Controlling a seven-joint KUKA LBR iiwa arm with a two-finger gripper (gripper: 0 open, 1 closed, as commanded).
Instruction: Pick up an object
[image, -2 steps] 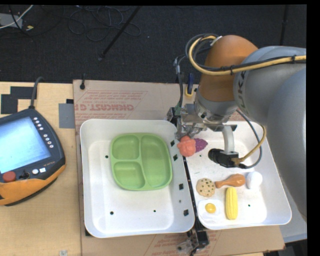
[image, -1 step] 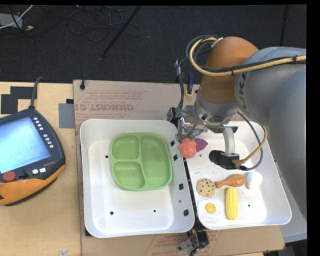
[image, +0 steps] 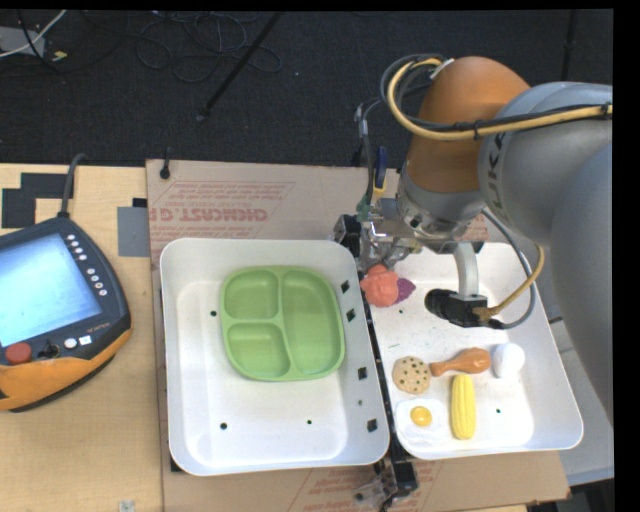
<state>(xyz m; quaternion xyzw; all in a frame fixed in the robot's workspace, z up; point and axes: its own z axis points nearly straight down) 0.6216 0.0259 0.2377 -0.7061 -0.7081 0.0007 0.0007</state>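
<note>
The grey arm (image: 560, 170) reaches in from the right, bent downward. Its orange band (image: 462, 120) sits above the gripper (image: 385, 245), which points down.

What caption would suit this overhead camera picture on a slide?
Robot arm's gripper hovers over a pink toy in the right bin of play food; green divided plate sits in the left bin.

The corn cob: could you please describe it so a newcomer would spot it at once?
Look in the right-hand white bin, along its near edge. The corn cob lies there, between the fried egg and the drumstick. It is the one long, bright yellow piece.
</note>
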